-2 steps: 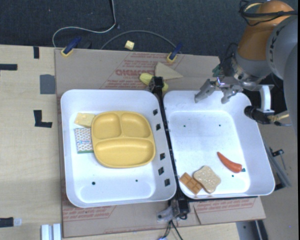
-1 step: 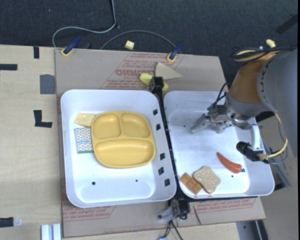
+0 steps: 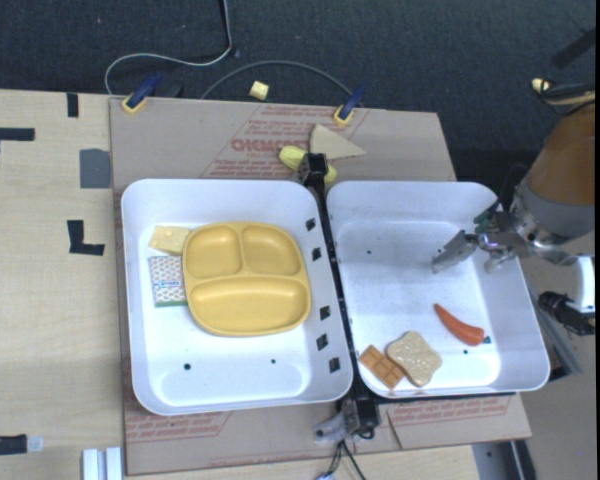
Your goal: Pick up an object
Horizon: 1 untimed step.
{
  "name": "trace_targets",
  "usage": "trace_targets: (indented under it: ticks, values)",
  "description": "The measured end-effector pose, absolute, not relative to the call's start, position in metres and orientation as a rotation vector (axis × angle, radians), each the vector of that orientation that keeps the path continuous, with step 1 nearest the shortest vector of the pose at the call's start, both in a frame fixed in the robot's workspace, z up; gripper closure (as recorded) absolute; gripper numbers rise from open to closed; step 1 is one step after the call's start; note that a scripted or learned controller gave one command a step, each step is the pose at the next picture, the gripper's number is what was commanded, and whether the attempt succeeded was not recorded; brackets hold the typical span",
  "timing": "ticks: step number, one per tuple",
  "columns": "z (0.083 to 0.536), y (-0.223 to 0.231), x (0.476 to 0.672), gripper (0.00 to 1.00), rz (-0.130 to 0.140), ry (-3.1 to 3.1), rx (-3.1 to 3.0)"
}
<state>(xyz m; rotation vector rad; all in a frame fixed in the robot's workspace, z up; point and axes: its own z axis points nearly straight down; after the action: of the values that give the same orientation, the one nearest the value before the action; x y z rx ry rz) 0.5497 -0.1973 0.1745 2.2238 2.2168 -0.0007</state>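
Right white bin (image 3: 380, 208) holds three candidates along its near side: an orange-red chili pepper (image 3: 459, 325), a slice of toy bread (image 3: 416, 357) and a brown waffle piece (image 3: 382, 366), the last two touching. The claw (image 3: 467, 249) hangs above the bin's far right part, its fingers spread wide and nothing between them, near the pepper but apart from it. Judged by appearance, all three are light, rigid plastic play food, likely smooth and prone to slip. The pepper lies clear of its neighbours; a grip across its narrow middle looks soundest. The flat bread and waffle offer only thin edges.
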Motion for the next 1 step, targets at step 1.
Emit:
trace_targets:
  ticks: [1]
  values:
    - [0.0818, -0.2116, 0.4968, 0.0, 0.001, 2.216, 2.222]
